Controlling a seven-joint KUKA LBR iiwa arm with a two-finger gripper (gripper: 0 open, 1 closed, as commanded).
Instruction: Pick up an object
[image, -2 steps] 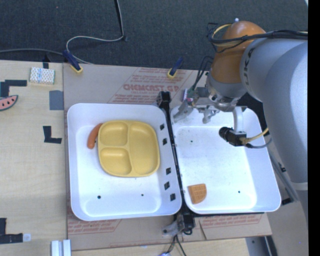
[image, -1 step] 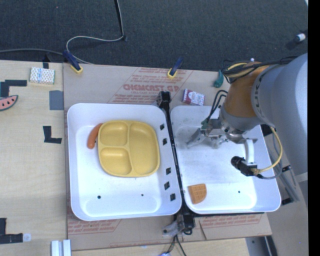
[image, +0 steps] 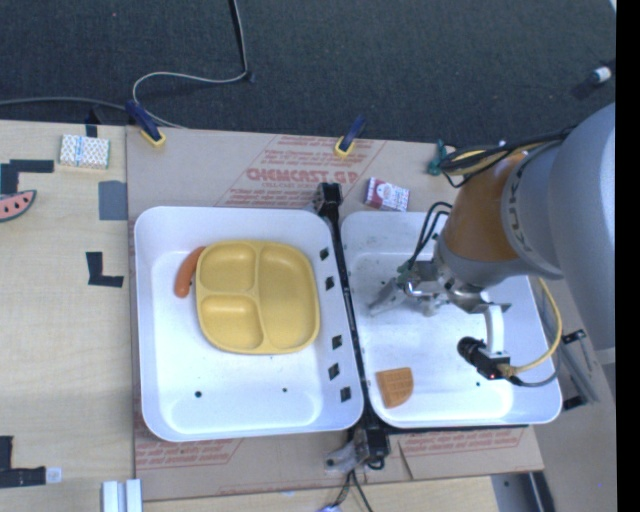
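Cardboard covers the counter (image: 270, 175) under two white bins. Left bin (image: 160, 330) holds a yellow divided plate (image: 258, 296) near its centre, with an orange sausage (image: 186, 272) touching the plate's rim at nine o'clock. Right bin (image: 530, 400) has an orange bread slice (image: 395, 386) at its six o'clock edge, well apart from the arm. At that bin's centre, the end effector (image: 385, 297) reaches toward nine o'clock, fingers spread wide and holding nothing.
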